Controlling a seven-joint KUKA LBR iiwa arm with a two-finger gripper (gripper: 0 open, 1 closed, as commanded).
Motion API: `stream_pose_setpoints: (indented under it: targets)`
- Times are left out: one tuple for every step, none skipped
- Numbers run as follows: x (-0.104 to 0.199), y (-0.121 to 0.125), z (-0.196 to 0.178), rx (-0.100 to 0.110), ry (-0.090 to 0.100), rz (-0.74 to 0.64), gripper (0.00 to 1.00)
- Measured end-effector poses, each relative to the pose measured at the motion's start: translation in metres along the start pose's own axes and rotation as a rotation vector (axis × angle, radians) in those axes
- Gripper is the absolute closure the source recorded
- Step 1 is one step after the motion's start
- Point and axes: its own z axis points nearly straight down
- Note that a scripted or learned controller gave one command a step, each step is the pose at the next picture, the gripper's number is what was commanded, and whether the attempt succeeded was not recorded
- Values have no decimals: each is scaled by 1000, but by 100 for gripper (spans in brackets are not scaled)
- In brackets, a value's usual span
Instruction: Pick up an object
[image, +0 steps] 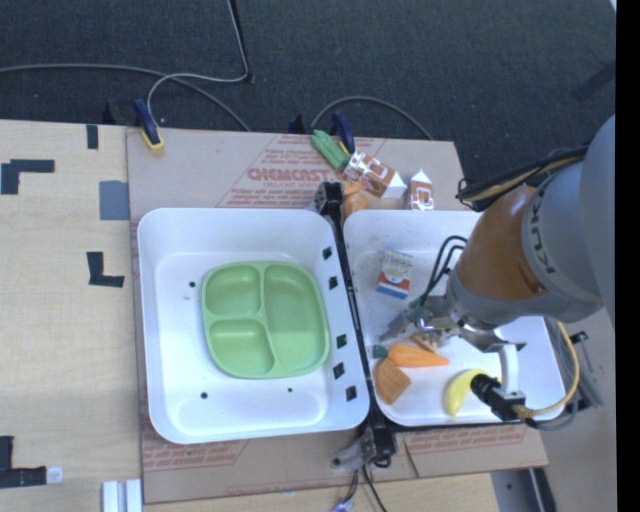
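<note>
Arm (520, 250) hiding right bin (400, 235), carrot (418, 355) perhaps touched

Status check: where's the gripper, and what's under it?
Gripper low in right bin, fingers unclear. Orange carrot just below it, not seen held. Yellow banana, tan block close by.

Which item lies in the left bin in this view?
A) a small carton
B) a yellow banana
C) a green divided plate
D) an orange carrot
C: the green divided plate lies flat in the left bin, while the banana, carrot and carton lie in the right bin.
</note>
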Motion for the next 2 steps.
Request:
stream_pose_setpoints:
  targets:
    - [3, 39, 1, 4, 2, -1, 0]
    - [-2, -2, 0, 1, 1, -1, 0]
